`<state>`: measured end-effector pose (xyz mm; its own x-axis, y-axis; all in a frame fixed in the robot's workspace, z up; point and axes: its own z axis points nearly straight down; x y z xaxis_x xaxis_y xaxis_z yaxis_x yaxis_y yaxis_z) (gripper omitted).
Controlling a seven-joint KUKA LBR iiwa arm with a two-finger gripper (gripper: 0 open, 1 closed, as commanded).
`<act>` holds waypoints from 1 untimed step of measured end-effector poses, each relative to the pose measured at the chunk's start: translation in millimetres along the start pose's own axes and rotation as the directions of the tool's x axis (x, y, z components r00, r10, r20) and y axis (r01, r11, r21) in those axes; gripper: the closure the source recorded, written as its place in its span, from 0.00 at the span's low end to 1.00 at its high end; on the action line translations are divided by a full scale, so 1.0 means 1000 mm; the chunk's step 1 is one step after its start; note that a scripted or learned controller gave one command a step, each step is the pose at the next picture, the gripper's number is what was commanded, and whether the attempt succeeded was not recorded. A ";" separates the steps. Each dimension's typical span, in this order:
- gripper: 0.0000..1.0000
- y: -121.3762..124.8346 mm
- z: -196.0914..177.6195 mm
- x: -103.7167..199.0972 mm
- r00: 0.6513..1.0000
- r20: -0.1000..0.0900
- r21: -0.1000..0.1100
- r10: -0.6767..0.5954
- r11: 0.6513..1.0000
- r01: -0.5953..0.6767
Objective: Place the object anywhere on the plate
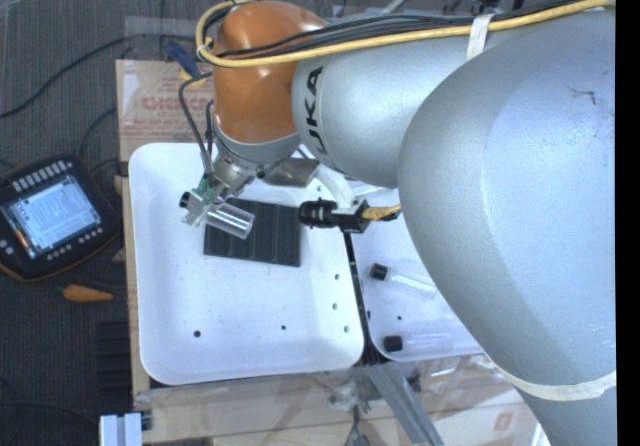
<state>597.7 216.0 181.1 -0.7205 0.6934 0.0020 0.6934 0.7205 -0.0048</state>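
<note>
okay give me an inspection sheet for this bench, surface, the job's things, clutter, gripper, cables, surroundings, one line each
Surface: two shallow white bins side by side; left bin, right bin largely covered by the arm.
Job's things: dark square plate lies flat in the left bin; a clear tube with a dark cap lies at the plate's upper left edge, partly over it.
Clutter: two more clear capped tubes in the right bin.
Gripper: gripper sits just above the tube by the plate; finger state cannot be told.
Cables: yellow cable and black cables run along the arm; a black connector hangs near the bins' divide.
Surroundings: teach pendant on grey carpet at left; cardboard under the bins.
</note>
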 end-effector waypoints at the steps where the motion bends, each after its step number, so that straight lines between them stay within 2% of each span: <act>1: 1.00 0.019 -0.052 -0.014 0.901 0.003 -0.004 -0.433 0.901 0.433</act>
<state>621.7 219.9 232.6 -0.9498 0.3129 0.0013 0.3129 0.9498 0.0001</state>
